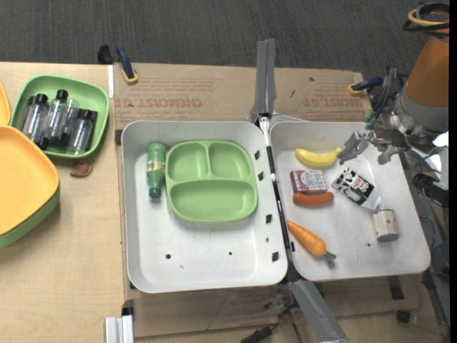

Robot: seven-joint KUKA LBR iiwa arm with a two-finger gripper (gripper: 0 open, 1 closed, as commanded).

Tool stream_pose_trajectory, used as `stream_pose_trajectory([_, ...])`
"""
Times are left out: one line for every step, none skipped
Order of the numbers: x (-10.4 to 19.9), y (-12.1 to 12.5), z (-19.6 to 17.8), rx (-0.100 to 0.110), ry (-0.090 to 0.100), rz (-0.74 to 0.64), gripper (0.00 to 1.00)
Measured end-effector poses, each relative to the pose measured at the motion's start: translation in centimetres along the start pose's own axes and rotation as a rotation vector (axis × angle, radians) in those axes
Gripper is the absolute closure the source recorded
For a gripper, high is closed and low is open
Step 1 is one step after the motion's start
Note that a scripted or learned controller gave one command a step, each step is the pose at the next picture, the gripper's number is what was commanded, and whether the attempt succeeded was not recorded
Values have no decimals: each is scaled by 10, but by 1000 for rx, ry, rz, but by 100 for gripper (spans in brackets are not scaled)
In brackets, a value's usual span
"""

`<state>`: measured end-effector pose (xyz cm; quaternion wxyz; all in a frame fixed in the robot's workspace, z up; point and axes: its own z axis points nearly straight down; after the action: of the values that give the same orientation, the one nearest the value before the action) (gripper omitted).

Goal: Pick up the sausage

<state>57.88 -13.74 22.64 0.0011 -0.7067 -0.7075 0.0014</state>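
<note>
Nearest the camera, a carrot (308, 239) lies slanted in the right bin (410, 252), at about seven o'clock from that bin's middle, close to the divider. Just above it, toward twelve o'clock, is the sausage (313, 199), lying crosswise and touching or nearly touching the lower edge of a small purple carton (308, 181). A banana (318, 156) sits at twelve o'clock from the carton. At three o'clock from the sausage lies a black-and-white carton (354, 186), tilted, and at five o'clock from that a small grey can (385, 226) rests on its side.

Over the right bin's upper right corner, at about two o'clock from the sausage and well apart from it, hangs the gripper (371, 147). Its fingers look spread and released, with nothing between them.

Left bin (136, 256) carries a green divided plate (211, 181) with a green bottle (156, 168) lying just beside it at nine o'clock. Out on the worktop (64, 284) at far left sit a stack of orange plates (25, 184) and a green tray (96, 95) of dark bottles (57, 122).
</note>
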Motion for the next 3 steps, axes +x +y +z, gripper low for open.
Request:
stream_pose_trajectory([-24, -44, -74, -2, -1, 268, 0])
stream_pose_trajectory([-55, -101, -134, -1, -2, 563, 0])
stream_pose_trajectory([-38, -89, -71, 0, 0, 171, 0])
